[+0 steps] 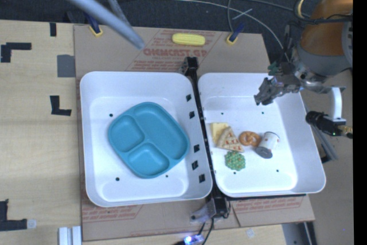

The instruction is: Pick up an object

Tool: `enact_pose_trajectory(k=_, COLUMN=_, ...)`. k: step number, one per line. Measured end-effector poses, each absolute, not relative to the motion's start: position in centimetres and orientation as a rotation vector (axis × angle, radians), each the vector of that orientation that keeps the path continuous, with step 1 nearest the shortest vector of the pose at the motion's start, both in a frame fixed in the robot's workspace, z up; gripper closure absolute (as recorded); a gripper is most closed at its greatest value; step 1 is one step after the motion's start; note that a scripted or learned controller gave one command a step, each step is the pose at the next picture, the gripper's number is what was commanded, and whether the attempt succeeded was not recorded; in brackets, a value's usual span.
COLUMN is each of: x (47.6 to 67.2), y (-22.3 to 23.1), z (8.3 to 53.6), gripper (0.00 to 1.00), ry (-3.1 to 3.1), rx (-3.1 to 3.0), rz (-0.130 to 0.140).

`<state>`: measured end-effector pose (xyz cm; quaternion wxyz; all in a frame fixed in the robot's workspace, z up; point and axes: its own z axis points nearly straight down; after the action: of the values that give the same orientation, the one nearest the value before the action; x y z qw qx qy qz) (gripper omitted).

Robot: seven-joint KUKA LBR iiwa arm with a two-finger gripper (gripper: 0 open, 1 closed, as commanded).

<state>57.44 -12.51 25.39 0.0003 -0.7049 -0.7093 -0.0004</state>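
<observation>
In the right bin [287,181] lie several small items: a yellow wedge of toy food [220,133], a brown pretzel-like piece [249,138], a green lump [235,161], and a white and grey piece [267,143]. My gripper [266,93] hangs over the bin's upper right part, above and to the right of those items, well apart from them. Its dark fingers point down-left and nothing shows between them.
The left bin [97,123] holds a blue divided tray [148,138]. A yellow object [188,39] lies on the cardboard behind the bins. A black divider [196,117] runs between the bins. Cables cross the dark back area.
</observation>
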Motion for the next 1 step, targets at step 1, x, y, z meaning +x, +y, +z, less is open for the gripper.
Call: enact_pose_trajectory(k=1, x=56.86, y=-8.21, z=25.02, gripper=1.0, ry=-2.226, rx=-2.215, rz=0.001)
